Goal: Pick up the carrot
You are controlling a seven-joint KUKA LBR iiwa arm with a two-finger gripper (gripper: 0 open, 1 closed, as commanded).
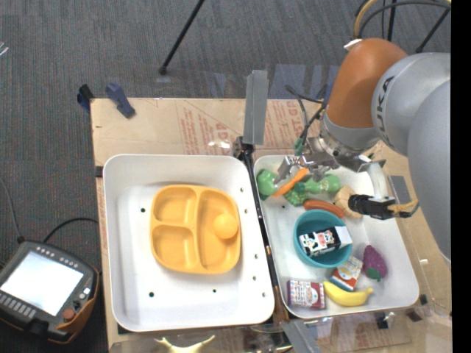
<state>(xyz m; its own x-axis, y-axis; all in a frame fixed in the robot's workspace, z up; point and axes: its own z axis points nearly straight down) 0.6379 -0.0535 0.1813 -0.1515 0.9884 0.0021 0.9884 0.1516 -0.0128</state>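
On the bench we log two white bins side by side. On the grey arm [412, 116] we can read "KUKA" in part, running along the casing beside the orange band; on the brown cardboard [184, 123] behind the bins there is faint red printing, too pale for us to read.

Left bin [125, 271]: one yellow divided plate [193, 230] with a yellow ball [225, 226] resting in its right-hand compartment.

Right bin [401, 271], itemised from far to near:
- a carrot [288, 184], orange, lying at a slant in the bin's far left corner, among green toy vegetables [313, 187] (it touches or overlaps them);
- a sausage [324, 207], red-orange, just beside the bowl's far rim;
- a teal bowl [313, 254] holding a small black-and-white carton [324, 241], its label too small for us to read;
- a purple fruit [374, 262] at the right;
- a small red-and-white pack [346, 276] and a flat red packet [305, 293], printing illegible;
- a banana [347, 295] near the front wall.

The gripper [307, 164] sits directly over the carrot's upper end, its metal parts crowding that end so closely that we cannot tell whether it is released, clenched, or grasping anything. The carrot's lower end points away from the gripper toward the bin's left wall.

Beyond the bench's lower left, a handheld control pad [45, 289] lies on the floor.
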